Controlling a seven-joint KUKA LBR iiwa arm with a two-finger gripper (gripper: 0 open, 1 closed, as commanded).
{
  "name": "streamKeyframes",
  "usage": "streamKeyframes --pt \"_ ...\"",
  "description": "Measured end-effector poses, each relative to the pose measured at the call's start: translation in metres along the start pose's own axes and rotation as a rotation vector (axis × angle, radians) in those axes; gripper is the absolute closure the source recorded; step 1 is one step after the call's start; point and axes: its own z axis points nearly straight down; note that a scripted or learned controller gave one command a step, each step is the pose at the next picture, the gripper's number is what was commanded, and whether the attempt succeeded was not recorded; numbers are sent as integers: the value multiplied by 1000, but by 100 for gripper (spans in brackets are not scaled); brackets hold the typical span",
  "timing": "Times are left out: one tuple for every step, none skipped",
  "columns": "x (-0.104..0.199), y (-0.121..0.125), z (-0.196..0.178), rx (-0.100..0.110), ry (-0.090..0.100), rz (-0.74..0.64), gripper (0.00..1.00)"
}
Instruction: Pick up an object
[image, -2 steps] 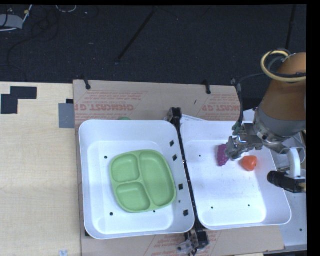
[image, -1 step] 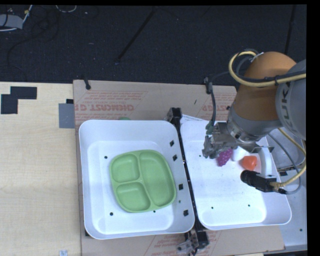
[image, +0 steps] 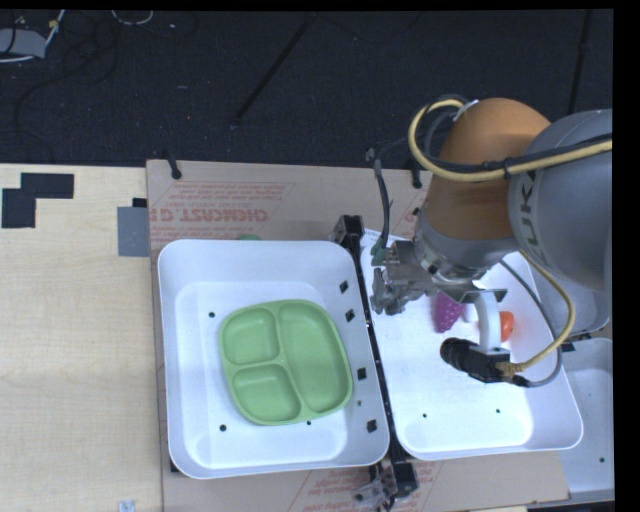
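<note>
My gripper (image: 388, 298) hangs low over the left part of the right bin (image: 470, 425), close to the wall between the two bins. A purple object (image: 447, 315) lies in that bin just right of the gripper, partly hidden by the wrist. A small orange-red object (image: 507, 325) lies further right, beside a white piece. I see nothing between the gripper and the bin floor.
In the left bin (image: 190, 400) lies a green plate (image: 285, 360) with three compartments. The grey arm with its orange band (image: 490, 150) covers the back of the right bin. Black clips (image: 348, 232) line the divide between the bins.
</note>
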Motion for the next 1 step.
streamKeyframes --pt "45 -1 21 3 -1 1 100"
